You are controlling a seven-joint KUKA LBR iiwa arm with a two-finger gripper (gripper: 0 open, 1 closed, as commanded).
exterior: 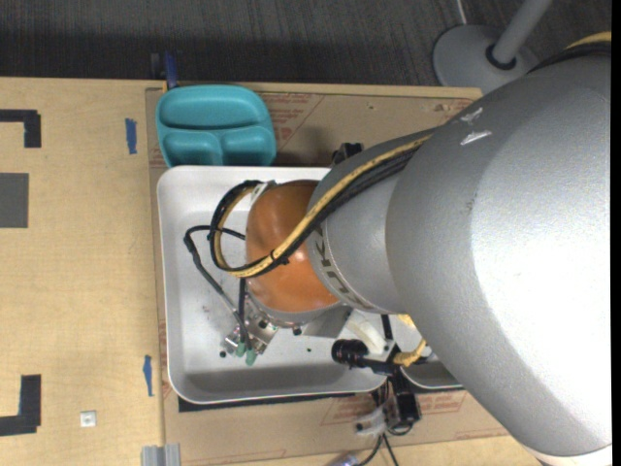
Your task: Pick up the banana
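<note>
1. The arm (485, 260) reached in from the right and stretched over the white bin (179, 260) on the tabletop (78, 260), its orange band (281, 260) above the middle of the bin.
2. The claw (245, 343) hung low over the bin's near part, close to the bare floor; whether it was released or clenched could not be told at that size.
3. Nothing could be made out in the claw, and the floor around it looked bare.
4. Where the banana lay could not be told, because the arm hid much of the bin.
5. A teal tray (215, 124) stood just behind the bin's far rim, apart from the claw.
6. By my reading, the step in hand was the reach and descent toward a grasp, with no pick made yet.
7. The next move probably called for finding the banana, setting the claw across its narrow width, clenching, then lifting straight up.
</note>
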